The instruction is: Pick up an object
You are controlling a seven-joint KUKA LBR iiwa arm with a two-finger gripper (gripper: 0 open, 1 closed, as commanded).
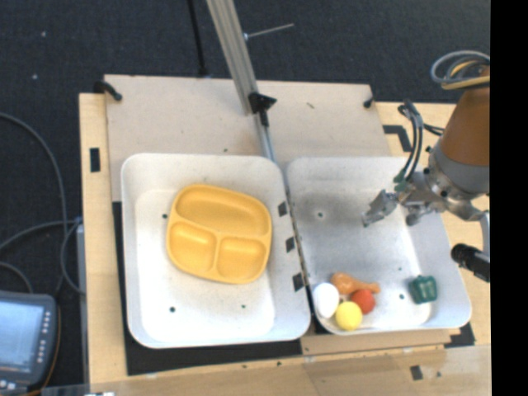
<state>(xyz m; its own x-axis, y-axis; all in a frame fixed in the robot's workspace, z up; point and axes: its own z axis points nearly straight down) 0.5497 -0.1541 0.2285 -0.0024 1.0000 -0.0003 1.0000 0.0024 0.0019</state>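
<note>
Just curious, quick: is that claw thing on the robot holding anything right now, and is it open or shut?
Gripper: above the right bin, well clear of the toys; nothing seen between its fingers; open or shut cannot be told.

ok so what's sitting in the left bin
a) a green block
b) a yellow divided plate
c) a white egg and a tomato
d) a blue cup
b: the yellow divided plate lies alone in the left bin, while the small items, among them a green block, sit at the near edge of the right bin.
</note>
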